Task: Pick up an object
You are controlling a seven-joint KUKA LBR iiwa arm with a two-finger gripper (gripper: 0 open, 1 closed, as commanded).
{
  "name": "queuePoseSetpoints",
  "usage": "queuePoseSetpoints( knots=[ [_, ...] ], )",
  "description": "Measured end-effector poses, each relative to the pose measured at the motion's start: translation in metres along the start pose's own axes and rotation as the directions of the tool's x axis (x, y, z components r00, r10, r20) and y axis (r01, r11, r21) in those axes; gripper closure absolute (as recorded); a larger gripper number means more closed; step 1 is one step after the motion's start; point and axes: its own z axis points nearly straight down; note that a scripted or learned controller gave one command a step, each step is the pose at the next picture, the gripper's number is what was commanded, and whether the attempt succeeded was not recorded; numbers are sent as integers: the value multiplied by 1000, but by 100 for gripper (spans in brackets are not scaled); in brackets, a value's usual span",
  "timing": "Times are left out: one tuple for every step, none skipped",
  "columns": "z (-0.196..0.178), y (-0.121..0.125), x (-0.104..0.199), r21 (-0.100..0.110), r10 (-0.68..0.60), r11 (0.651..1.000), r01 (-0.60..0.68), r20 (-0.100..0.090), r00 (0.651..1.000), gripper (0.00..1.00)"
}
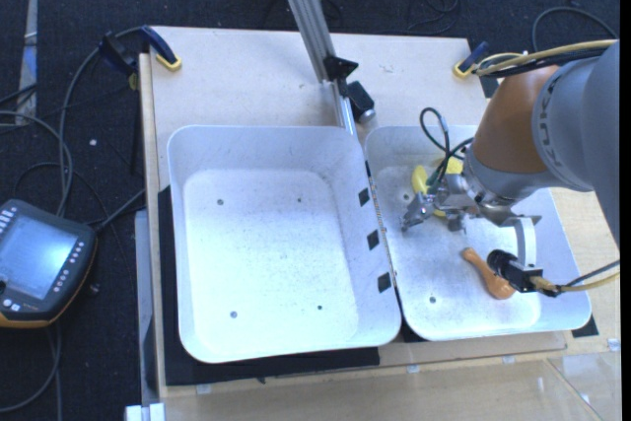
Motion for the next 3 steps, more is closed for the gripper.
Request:
queuePoseSetpoints(
  knots=[
    [-13,1,0,-4,1,1000,-1,1,1000,100],
    [-72,-5,-2,-8,1,1000,-1,1,1000,100],
    [-116,1,-6,-8,0,1000,0,1,1000,100]
  ],
)
